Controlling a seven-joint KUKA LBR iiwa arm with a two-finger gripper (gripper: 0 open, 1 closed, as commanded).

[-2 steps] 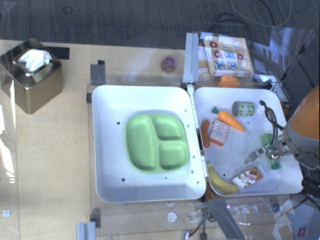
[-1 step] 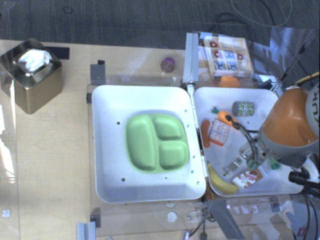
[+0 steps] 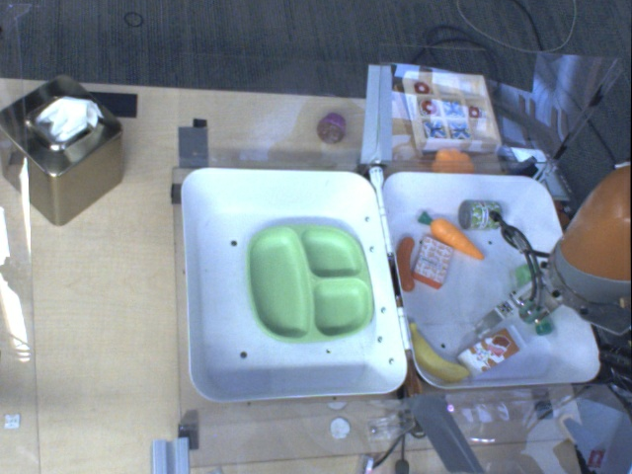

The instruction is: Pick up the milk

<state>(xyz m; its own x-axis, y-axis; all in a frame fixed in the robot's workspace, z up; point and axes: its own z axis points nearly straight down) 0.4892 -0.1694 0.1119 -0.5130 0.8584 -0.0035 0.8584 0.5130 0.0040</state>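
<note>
Two small cartons lie in the right bin (image 3: 563,205). A white carton with red print (image 3: 432,262) lies flat near the bin's middle left. Another white and red-brown carton (image 3: 491,349) lies by the front edge; I cannot tell which of them is the milk. My gripper (image 3: 509,314) hangs low over the bin's front right, just above and behind the front carton. Nothing visibly hangs from it. The arm's orange band (image 3: 602,230) covers the bin's right edge.
The right bin also holds a carrot (image 3: 456,236), a small can (image 3: 480,213), a red sausage (image 3: 405,263) and a banana (image 3: 436,359). A green divided tray (image 3: 308,280) sits in the left bin (image 3: 212,215). A metal box (image 3: 64,146) stands far left.
</note>
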